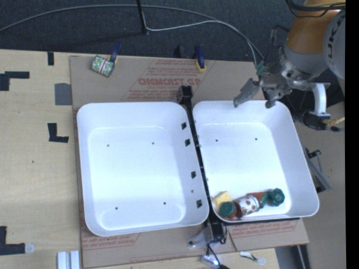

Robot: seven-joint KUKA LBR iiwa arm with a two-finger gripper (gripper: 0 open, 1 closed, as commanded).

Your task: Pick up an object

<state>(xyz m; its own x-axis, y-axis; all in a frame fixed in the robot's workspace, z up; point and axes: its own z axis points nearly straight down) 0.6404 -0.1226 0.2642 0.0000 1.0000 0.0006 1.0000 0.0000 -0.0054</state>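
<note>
Reading "CHEMCAST GP" in red on the brown cardboard sheet (162,80) under two glossy white bins. The gripper (259,94), fingers spread wide and empty, hangs at upper right over the right bin (252,128) rim. The objects (249,202), a red bottle, green-capped pieces and a yellow block, sit in its lower corner.

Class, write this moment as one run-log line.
tool: open, above right bin's far rim | holding: nothing | objects: near corner, untouched

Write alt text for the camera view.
The gripper hangs open over the right bin's far edge, holding nothing. Small objects cluster in that bin's near corner, beside the left bin.
</note>
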